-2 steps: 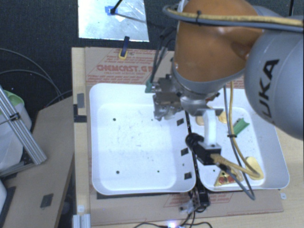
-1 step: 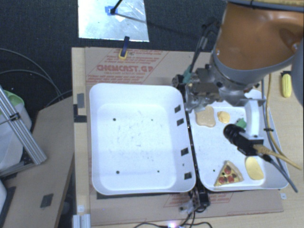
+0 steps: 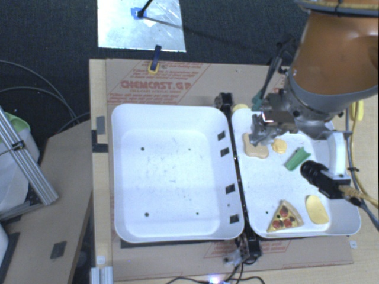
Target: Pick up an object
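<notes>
Your gripper (image 3: 259, 136) sits right of centre, touching the tan cookie (image 3: 256, 151) just below; jaw state unclear.

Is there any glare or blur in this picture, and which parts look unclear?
Camera view: the metal sheet above the bins reflects light with bright glare; the left bin is evenly lit and sharp; the orange band is large, close and soft; the claw over the right bin is somewhat blurred.
</notes>
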You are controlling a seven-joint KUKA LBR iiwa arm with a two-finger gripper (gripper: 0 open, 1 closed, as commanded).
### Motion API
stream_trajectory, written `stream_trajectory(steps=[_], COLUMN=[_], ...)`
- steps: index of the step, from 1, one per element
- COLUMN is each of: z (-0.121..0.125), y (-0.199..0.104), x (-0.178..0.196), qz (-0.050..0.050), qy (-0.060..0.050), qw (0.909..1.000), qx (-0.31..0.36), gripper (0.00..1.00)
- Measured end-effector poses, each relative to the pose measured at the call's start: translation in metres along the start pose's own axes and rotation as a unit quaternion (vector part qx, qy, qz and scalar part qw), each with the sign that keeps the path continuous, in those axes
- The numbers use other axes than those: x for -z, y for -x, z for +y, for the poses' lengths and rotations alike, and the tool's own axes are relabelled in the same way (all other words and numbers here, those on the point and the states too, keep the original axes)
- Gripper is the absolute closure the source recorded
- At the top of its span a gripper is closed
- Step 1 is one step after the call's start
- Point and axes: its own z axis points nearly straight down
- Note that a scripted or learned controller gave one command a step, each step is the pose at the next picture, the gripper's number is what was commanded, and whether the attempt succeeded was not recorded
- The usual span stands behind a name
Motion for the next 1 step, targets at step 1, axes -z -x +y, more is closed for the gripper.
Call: stream_trajectory(steps=[1], z=[0.0007], y=[-0.0026], x=[0.0118], qz=[0.001], qy=[0.002], qw=[1.0], qx=[0.004], gripper=[1.0])
